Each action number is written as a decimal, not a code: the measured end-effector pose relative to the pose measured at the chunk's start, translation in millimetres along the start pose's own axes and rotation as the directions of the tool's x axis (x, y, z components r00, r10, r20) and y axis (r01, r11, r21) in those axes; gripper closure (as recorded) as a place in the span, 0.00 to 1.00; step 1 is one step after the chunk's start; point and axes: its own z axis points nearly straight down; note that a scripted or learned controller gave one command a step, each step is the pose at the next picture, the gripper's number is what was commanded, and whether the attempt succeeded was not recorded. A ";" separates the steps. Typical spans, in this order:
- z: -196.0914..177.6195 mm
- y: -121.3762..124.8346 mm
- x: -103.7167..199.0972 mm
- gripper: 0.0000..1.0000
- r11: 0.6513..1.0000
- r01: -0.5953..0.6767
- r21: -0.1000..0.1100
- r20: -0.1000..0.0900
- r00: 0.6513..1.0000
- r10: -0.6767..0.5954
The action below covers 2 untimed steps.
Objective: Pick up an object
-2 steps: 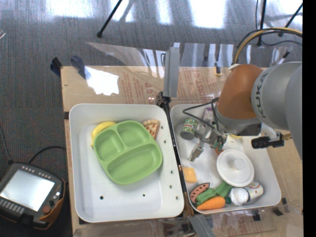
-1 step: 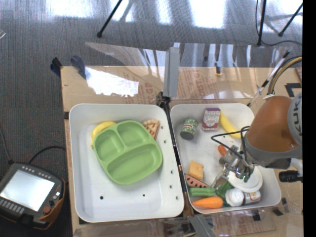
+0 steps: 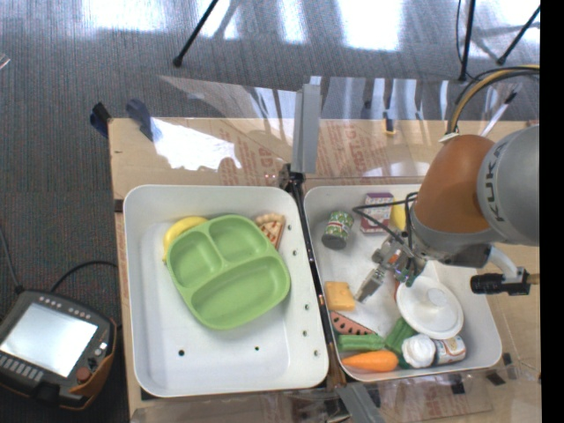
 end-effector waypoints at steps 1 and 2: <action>-0.2 39.5 -54.7 0.00 0.971 -0.237 0.001 0.001 0.971 0.237; 0.6 4.6 -5.8 0.00 0.975 -0.224 0.003 -0.001 0.975 0.224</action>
